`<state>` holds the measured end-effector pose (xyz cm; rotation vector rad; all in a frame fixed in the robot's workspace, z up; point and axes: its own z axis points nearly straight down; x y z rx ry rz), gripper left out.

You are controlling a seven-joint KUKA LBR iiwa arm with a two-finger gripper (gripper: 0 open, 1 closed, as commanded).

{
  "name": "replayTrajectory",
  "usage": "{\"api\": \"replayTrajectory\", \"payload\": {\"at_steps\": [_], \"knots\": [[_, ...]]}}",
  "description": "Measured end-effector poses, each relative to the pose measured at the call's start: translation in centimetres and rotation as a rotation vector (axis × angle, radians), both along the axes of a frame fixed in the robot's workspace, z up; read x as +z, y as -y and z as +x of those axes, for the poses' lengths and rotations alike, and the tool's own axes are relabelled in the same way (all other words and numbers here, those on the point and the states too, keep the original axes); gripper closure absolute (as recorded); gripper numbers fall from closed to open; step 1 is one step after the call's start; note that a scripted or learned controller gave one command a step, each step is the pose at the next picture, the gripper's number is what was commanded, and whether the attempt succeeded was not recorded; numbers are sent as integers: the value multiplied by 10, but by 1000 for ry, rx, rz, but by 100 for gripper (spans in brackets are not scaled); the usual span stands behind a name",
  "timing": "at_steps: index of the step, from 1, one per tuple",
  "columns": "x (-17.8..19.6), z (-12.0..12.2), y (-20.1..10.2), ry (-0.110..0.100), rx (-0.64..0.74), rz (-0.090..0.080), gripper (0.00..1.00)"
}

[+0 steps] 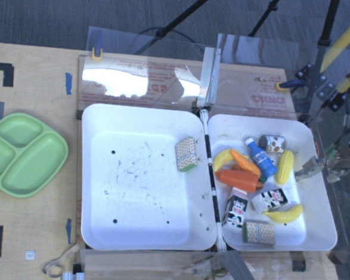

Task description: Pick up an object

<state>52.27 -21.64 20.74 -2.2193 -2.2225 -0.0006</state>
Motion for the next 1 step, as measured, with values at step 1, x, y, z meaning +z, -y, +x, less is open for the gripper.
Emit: {"api": "replayTrajectory", "payload": {"at_steps": [1], "knots": [[-13,10,-34,-2,-121,1,0]]}}
